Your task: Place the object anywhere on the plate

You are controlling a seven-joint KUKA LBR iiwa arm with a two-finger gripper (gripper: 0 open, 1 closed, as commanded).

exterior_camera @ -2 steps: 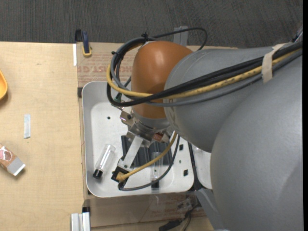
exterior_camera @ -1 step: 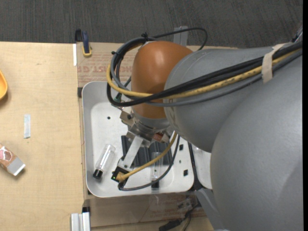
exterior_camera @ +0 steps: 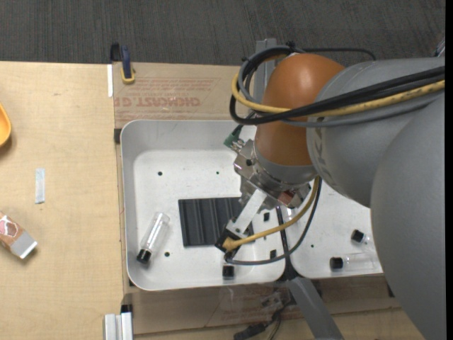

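Arm (exterior_camera: 368,119) enters from the right of the frame. Its orange band sits over the gap between the two bins, in the centre. The tool (exterior_camera: 267,190) hangs under the wrist, above the right part of the left bin (exterior_camera: 177,165). The wrist hides it from above, so I cannot tell whether it is wide, narrow or holding anything.

Left bin: black ribbed plate (exterior_camera: 205,222) lies flat near the middle, with its right edge under the tool's hardware. Nothing rests on the part of the plate that shows. Clear tube (exterior_camera: 153,237) with a black cap lies tilted in the lower left of this bin, cap end lowest, near the plate's left edge but apart from it. Small black piece (exterior_camera: 228,271) sits at the bin's lower rim, below the plate.

Right bin (exterior_camera: 333,218): two small black-capped vials (exterior_camera: 357,238) (exterior_camera: 337,263), lower right of the frame, apart from each other.

Desk (exterior_camera: 64,119), left of the frame: pale strip (exterior_camera: 40,186), a wrapped block (exterior_camera: 17,237), and an orange item (exterior_camera: 3,127) cut off by the edge.
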